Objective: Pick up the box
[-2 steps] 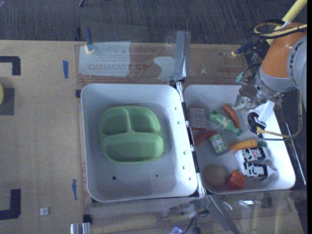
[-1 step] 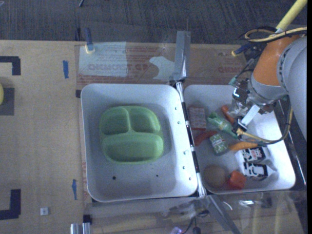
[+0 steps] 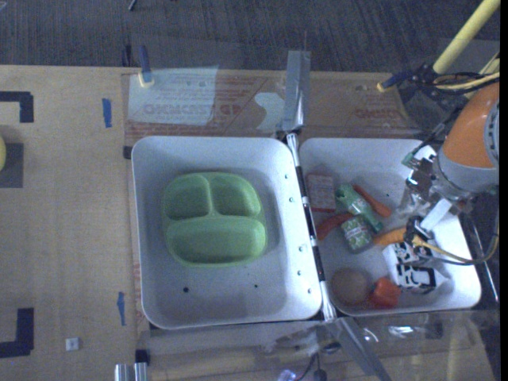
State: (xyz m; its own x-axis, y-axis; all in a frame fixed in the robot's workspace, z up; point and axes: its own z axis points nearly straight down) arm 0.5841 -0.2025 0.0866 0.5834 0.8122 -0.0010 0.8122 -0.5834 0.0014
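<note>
Left bin (image 3: pixel 151 213): green tray (image 3: pixel 213 217). Right bin (image 3: pixel 468 292): box (image 3: pixel 321 190) flat at its far-left, beside the green packets (image 3: pixel 357 217). Gripper (image 3: pixel 416 230), grip state indiscernible, hovers well right; it should approach vertically, straddling the box's short sides.

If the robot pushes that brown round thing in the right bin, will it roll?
Probably. The brown round thing looks ball-like, so a nudge could start it rolling. It likely wouldn't go far: the red item sits right beside it, and the bin's wall is close.

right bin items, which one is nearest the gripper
The black-and-white box, lying just below the gripper; the green packets and brown ball sit farther left.
</note>
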